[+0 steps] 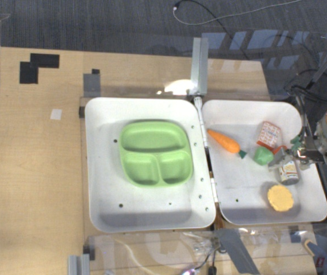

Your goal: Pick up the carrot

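Observation:
An orange carrot (224, 141) with a small green stub at its right end lies slanted in the right bin (232, 202), close to the bin's left wall. My gripper (294, 153) reaches in from the right edge and hangs low over the bin's right side, a good way right of the carrot. It sits among the small objects there, beside a green block and above a small can.
The left bin (103, 205) holds a green divided plate (155, 153). In the right bin lie a red-and-white packet (268, 134), a green block (262, 156), a small can (290, 173) and a round yellow biscuit (280, 198).

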Robot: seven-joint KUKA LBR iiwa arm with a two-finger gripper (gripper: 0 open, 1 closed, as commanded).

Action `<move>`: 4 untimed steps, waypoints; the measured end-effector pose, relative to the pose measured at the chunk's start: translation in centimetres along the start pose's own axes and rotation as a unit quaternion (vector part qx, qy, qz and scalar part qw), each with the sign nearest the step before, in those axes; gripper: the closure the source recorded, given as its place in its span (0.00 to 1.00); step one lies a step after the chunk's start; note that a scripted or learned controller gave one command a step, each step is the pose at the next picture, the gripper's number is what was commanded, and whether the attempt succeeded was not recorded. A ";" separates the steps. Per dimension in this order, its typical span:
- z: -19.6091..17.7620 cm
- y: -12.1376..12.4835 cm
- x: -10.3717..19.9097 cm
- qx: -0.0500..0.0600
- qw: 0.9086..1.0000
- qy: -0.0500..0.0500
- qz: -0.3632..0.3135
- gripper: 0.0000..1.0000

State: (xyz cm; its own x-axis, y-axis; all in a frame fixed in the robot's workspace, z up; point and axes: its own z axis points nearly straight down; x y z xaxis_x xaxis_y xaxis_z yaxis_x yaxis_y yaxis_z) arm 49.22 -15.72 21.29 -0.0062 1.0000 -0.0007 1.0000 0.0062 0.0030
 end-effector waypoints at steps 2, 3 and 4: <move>12.2 11.4 6.8 -0.001 0.990 0.000 0.138 0.00; 7.4 7.0 1.7 0.000 0.996 0.000 0.094 0.00; 12.4 13.3 3.5 -0.004 0.998 -0.001 0.064 0.00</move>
State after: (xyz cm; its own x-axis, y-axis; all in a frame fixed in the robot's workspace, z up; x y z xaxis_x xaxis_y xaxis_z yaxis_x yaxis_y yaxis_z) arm 62.51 -12.18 8.88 0.1209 0.9927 -0.0009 0.9926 -0.1209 0.0117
